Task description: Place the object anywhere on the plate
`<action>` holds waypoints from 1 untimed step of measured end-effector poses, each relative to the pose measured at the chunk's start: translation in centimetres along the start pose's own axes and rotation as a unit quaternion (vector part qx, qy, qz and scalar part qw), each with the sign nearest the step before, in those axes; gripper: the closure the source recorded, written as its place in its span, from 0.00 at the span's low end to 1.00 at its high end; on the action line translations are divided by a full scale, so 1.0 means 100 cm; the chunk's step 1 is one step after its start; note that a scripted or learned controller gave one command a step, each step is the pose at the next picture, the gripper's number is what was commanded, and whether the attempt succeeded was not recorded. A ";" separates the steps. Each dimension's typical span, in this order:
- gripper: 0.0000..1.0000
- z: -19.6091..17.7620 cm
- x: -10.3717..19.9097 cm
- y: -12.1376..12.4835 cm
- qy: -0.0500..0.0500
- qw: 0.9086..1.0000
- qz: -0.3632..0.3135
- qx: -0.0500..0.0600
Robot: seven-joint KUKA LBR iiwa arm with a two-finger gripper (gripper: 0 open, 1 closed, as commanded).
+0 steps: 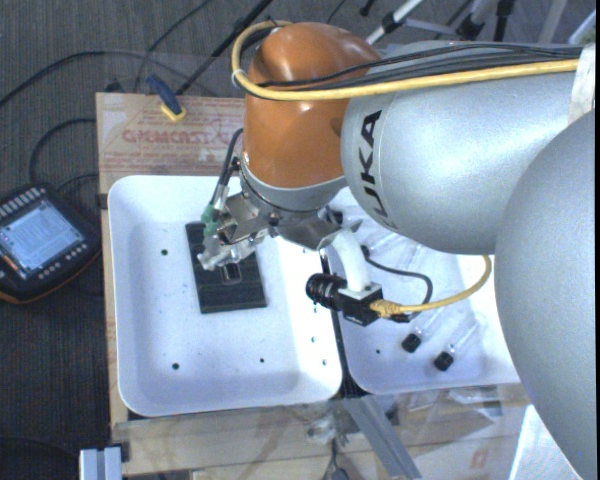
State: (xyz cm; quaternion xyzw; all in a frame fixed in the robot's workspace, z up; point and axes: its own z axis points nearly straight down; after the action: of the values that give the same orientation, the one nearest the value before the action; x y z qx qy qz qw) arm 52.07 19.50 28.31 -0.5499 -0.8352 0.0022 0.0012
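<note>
A flat black rectangular plate (220,290) lies in the left white bin (150,338), slightly left of the bin's middle. My gripper (226,255) hangs low right over the far half of the plate, below the orange band of the arm. Just under the gripper a small dark shape (231,272) rests on the plate; it blends with the black surface and I cannot tell what it is. The arm's wrist hides the plate's far right corner.
The right bin (420,373) holds two small black pieces (411,343) (443,361) and a clear item near its front. A black cable connector (342,296) hangs over the divide between the bins. A teach pendant (32,240) lies on the floor at left.
</note>
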 end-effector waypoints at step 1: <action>1.00 -0.022 -0.004 0.001 -0.001 0.993 -0.115 0.000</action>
State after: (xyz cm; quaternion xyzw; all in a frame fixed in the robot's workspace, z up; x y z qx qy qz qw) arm 52.33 19.19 30.55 -0.4505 -0.8928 0.0026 0.0003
